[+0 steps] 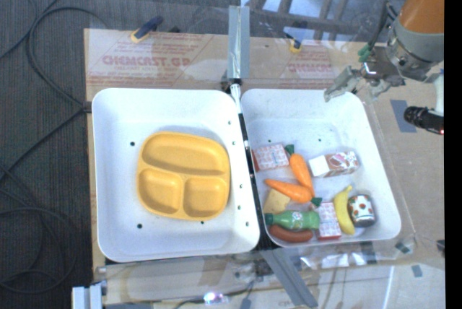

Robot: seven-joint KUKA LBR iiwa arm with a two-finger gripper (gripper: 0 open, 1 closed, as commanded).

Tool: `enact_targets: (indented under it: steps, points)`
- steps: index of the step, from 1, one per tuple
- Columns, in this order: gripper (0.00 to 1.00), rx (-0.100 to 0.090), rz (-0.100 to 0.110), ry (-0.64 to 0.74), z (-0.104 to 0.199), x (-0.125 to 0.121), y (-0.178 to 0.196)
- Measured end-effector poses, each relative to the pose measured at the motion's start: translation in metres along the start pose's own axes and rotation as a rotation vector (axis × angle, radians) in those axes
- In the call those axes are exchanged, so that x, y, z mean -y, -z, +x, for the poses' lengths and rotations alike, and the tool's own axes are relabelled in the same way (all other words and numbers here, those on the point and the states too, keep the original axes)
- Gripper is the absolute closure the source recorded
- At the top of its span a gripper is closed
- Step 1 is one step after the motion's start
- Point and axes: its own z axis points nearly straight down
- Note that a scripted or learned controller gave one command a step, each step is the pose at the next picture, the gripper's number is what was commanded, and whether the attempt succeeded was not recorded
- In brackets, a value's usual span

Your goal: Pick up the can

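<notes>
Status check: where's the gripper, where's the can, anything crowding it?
Gripper over right bin's far rim, open, holding nothing. Can lying at the bin's near right corner. Banana pressed against its left side.

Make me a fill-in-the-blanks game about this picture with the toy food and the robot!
1. The yellow tray has ___ compartments.
2. The can lies in the ___ bin in the camera view, beside the banana.
3. There are ___ orange carrots, one above the other.
4. The end effector hovers over the far ___ corner of the bin with the food.

Missing words: three; right; two; right
</notes>
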Motion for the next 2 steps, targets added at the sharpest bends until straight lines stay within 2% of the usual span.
enact_targets:
  steps: [1, 2]
  points:
    - [0.00, 0.000, 0.001, 0.005, -0.027, 0.058, -0.119]
    - [0.00, -0.006, -0.009, -0.162, -0.046, 0.057, -0.158]
